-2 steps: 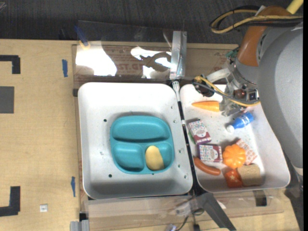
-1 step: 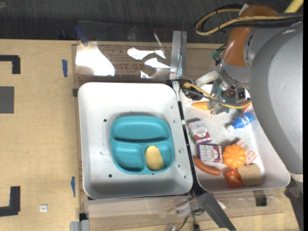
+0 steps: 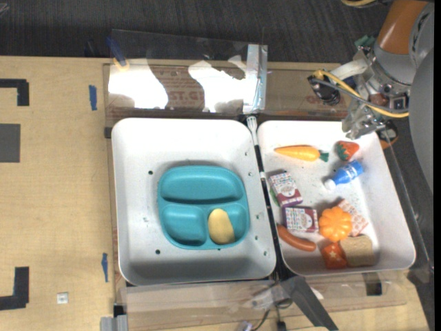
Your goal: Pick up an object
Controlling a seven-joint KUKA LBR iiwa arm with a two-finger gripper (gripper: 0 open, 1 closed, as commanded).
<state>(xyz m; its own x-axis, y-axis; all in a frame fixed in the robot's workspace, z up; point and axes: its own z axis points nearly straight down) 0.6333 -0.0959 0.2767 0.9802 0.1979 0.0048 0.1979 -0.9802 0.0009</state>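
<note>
So the arm is parked over the far right corner of the right bin (image 3: 403,250), and the tool (image 3: 360,124) hangs just above a small red toy (strawberry or tomato, too small to call) (image 3: 348,149). Nothing sits in the tool that I can see, so I'd say this is the reaching step, with the actual pick not yet done. Whether the tool is spread or pinched together I honestly can't tell, it's a grey blur against the bin rim.

If the red toy is the target, the next move probably needs a short straight drop and a clean close around it. It's tucked near the bin's back wall, so there isn't much room on that side. A blue bottle (image 3: 344,175) lies tilted just below it and a carrot (image 3: 298,153) lies just to the left, near enough that a sloppy descent could bump either one.

Rest of the right bin is pretty crowded: two little cartons (image 3: 284,188) (image 3: 300,219), an orange pumpkin (image 3: 335,223), a sausage (image 3: 296,240), a red pepper-ish thing (image 3: 333,254) and a brown bread-like block (image 3: 357,249) touching it, all bunched at the near end, well apart from the tool.

The left bin (image 3: 131,185) holds a teal divided tray (image 3: 200,202) with a yellowish potato (image 3: 220,225) in its lower right compartment.
</note>
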